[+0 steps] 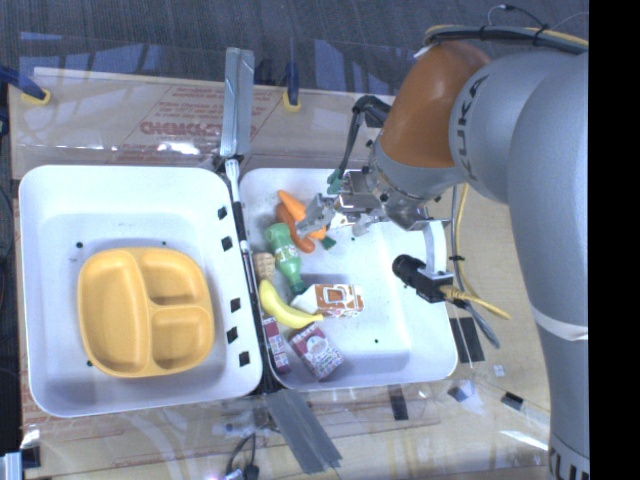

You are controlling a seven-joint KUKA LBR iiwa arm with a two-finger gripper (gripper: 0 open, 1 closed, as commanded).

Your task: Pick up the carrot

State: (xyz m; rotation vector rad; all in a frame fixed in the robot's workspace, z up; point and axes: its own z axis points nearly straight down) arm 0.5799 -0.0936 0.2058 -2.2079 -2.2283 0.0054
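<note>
One carrot (291, 207) — upper-left of the right bin (420, 353), long axis slanting down-right toward the green bottle (286, 253). Tool (322, 215) just beside its right end, jaw state indeterminable — nothing visibly gripped.

Dark grey carpet floor (150, 8) behind plastic-covered bench (130, 118).

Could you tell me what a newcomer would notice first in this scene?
Probably the big grey arm with its orange band, reaching in from the right over the right white bin. Next, the yellow compartment plastic tray in the left white bin. The end effector hovers by the orange carrot.
</note>
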